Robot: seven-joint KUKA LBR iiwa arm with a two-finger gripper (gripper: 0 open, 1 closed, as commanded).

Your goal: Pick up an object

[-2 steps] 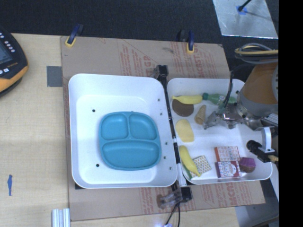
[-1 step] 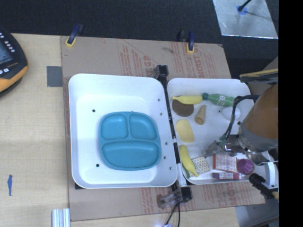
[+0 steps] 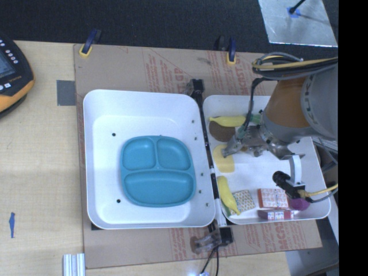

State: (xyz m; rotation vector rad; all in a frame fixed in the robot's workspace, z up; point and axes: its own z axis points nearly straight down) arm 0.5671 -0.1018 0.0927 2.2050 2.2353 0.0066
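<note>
The right bin (image 3: 319,164) holds several small things: a yellow banana-like piece (image 3: 228,121) at the back, a brown round item (image 3: 221,130) beside it, a pale yellow block (image 3: 223,160), another banana (image 3: 226,195) at the front left, a patterned packet (image 3: 244,200), a red-and-white box (image 3: 271,198), a second small box (image 3: 275,214) and a purple item (image 3: 299,203). My gripper (image 3: 241,144) is low in the bin's back left part, just right of the brown item and above the yellow block. Nothing shows between its fingers.
The left bin (image 3: 98,154) carries a blue divided plate (image 3: 157,170) in its middle. The grey arm with its orange band (image 3: 287,105) covers the right bin's back right. A yellow-black device (image 3: 11,73) lies at the bench's far left. Clamps hold the cardboard base.
</note>
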